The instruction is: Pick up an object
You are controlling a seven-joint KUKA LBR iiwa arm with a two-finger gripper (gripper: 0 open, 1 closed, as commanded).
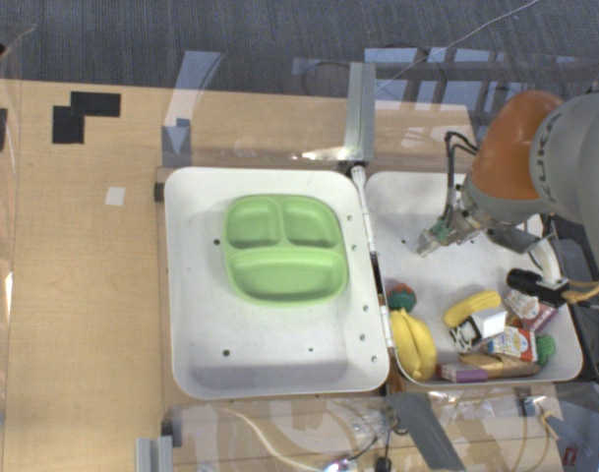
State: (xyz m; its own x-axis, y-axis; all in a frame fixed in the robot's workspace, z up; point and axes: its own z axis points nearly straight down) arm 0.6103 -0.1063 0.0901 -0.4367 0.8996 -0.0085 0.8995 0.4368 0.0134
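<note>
Wooden bench (73, 293), grey carpet behind. Left bin (191, 352) holds green divided plate (282, 248). Toys, including a banana (414, 340), heaped right of it, in right bin's (407, 205) near corner. Gripper (439, 236) above; fingers seemingly together, gripping nothing

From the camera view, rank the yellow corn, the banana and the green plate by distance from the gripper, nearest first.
Measured from the gripper:
1. Yellow corn, right bin, below the gripper.
2. Banana, right bin's lower left corner.
3. Green plate, left bin.
</note>
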